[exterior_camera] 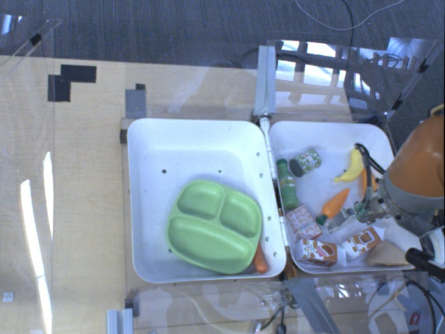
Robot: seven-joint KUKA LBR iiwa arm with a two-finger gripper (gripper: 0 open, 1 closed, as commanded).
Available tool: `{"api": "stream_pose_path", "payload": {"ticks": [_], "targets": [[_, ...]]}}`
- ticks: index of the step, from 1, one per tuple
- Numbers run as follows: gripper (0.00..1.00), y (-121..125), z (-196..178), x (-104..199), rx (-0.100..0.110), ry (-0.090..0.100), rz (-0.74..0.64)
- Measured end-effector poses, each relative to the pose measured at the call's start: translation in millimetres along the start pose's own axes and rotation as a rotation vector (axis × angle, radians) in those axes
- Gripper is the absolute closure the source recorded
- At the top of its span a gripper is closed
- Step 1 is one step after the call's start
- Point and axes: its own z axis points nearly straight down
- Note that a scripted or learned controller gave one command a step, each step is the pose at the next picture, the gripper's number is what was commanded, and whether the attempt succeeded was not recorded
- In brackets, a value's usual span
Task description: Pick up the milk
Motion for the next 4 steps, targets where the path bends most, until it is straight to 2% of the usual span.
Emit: {"api": "stream_pose_path", "payload": {"ticks": [1, 2, 3, 4], "targets": [[0.0, -2, -19, -12, -0.003, -0.003, -0.191], [0.0, 65, -9, -63, -0.003, -0.004, -0.208], [0.0, 54, 11, 26, -0.005, -0.006, -0.137], [0.0, 154, 3, -10, -0.004, -0.003, -0.134]]}}
